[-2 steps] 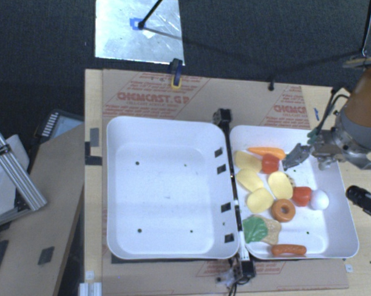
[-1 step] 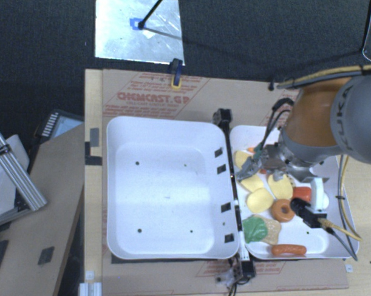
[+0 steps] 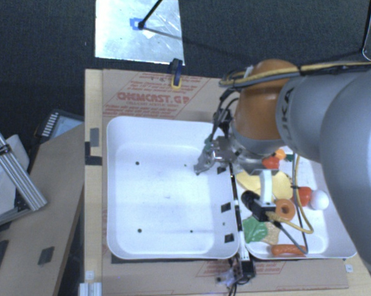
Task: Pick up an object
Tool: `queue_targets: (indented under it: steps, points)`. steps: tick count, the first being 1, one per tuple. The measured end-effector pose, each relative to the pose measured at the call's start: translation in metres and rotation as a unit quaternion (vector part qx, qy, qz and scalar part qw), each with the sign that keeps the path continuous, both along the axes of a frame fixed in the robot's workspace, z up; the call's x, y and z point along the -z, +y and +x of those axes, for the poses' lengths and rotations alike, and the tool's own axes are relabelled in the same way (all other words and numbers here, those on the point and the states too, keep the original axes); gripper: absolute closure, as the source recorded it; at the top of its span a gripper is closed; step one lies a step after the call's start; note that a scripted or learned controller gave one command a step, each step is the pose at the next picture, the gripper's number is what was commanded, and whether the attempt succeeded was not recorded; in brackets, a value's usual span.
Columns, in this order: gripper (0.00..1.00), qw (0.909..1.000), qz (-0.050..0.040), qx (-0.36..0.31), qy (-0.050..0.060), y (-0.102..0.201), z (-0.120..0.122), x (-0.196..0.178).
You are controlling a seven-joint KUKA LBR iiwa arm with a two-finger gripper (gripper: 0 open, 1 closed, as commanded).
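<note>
The big grey arm (image 3: 332,125) covers much of the right bin (image 3: 337,241), so I can pick out only part of the pile there: an orange ring (image 3: 285,209), a white ball (image 3: 319,200), a green piece (image 3: 254,229) and an orange stick (image 3: 286,250). The gripper (image 3: 204,161) hangs over the left bin's (image 3: 166,192) right edge. Its fingers are too small and blurred; I cannot tell whether they are spread or pinching anything.

Two bins sit side by side on the desk (image 3: 93,189), the left bin (image 3: 128,233) touching the right bin (image 3: 337,244) along a shared edge. The arm (image 3: 332,125) reaches in from the right above the right bin, its pincer (image 3: 204,162) over the left bin's right edge. A ring (image 3: 285,209), a ball (image 3: 319,200) and a carrot (image 3: 287,250) lie in the right bin, the carrot nearest its front rim.
</note>
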State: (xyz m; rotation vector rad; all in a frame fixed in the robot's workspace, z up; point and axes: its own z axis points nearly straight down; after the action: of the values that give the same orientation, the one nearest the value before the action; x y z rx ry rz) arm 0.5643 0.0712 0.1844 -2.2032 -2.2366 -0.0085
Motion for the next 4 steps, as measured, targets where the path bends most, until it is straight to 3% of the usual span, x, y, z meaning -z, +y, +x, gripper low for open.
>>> queue_targets:
  steps: [1,2,3,4]
  points:
    - [0.00,1.0000,-0.0019,0.003,0.005,0.047,-0.019,0.089]
    - [1.00,1.0000,-0.0022,0.007,0.001,0.043,-0.016,0.073]
    - [1.00,1.0000,0.0009,0.001,-0.005,0.124,0.002,-0.045]
    - [1.00,1.0000,-0.0004,0.003,-0.002,0.158,0.000,-0.096]
